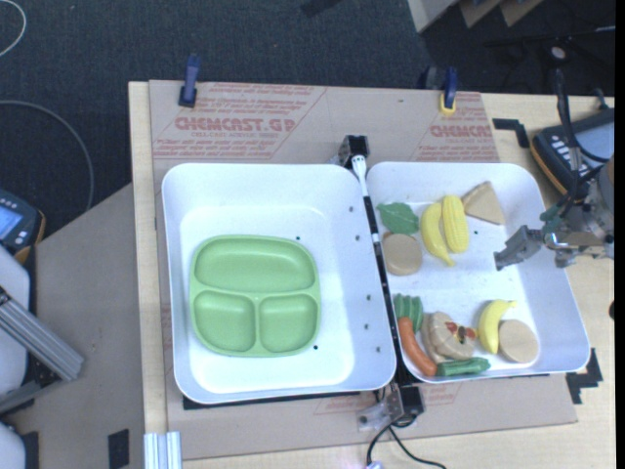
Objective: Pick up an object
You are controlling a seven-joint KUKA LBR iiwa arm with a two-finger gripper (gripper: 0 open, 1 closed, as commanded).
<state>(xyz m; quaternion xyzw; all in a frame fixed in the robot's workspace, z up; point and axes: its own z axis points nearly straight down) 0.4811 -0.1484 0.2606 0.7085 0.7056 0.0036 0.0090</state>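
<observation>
The claw [515, 250] reaches in from the right edge over the right bin [557, 306], its grey body cut off there; one dark finger juts left above the bare white floor of the bin, but the rest is a blur of metal, so whether it is apart or together I cannot tell; nothing can be seen gripped in it.

Just left of it lie two yellow pieces side by side, a banana [433, 233] and a corn cob [455, 222], touching; above them a tan wedge [483, 203], perhaps bread or cheese, too small to name; to their left a green leaf [396, 216] over a round tan disc [401, 253].

Below the claw sits a second small banana [491, 322], pressed against another tan disc [518, 341]; further left a huddle by the near rim, where a carrot [415, 347], some green beans [408, 310], a brownish lump [448, 334] with blurred markings and a green pod [463, 366] overlap, so their edges are hard to part.

The left bin [186, 213] holds a green divided plate [255, 293] with three wells; black clips [354, 149] join the bins at the far and near ends; both rest on a brown board [234, 120] with red lettering, clamped to the table [88, 262].
</observation>
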